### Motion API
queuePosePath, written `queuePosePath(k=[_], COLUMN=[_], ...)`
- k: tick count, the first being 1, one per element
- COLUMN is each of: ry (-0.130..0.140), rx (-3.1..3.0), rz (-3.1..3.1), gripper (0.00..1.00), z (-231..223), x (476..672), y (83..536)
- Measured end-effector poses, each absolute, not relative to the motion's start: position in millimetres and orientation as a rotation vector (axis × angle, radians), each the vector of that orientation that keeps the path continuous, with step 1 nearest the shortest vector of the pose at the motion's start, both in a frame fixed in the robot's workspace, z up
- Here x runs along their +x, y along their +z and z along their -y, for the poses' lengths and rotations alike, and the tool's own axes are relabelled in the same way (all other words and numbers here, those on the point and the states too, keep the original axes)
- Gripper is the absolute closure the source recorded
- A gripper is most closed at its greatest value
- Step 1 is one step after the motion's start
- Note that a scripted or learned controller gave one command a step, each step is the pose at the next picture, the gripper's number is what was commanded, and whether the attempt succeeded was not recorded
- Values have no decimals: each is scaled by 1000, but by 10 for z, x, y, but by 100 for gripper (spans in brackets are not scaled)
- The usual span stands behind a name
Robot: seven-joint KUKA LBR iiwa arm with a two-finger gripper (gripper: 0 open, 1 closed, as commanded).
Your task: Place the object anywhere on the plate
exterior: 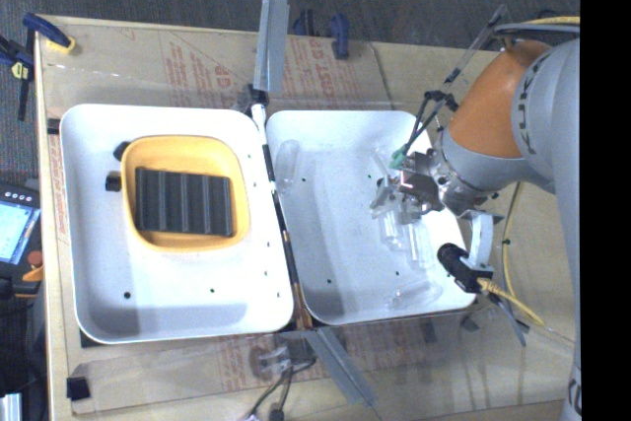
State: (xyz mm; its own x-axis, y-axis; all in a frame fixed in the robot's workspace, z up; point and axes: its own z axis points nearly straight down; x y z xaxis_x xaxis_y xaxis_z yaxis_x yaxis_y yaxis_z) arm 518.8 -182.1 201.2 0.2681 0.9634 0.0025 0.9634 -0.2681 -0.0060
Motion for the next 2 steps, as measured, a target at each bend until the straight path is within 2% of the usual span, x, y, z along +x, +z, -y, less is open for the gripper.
queuePosePath(k=[1, 2], ry=[5, 3], rx=[-2198, -2037], rz=[2237, 2387], gripper=[100, 100], z=[1171, 640], x=[5337, 5770], y=[2118, 2423])
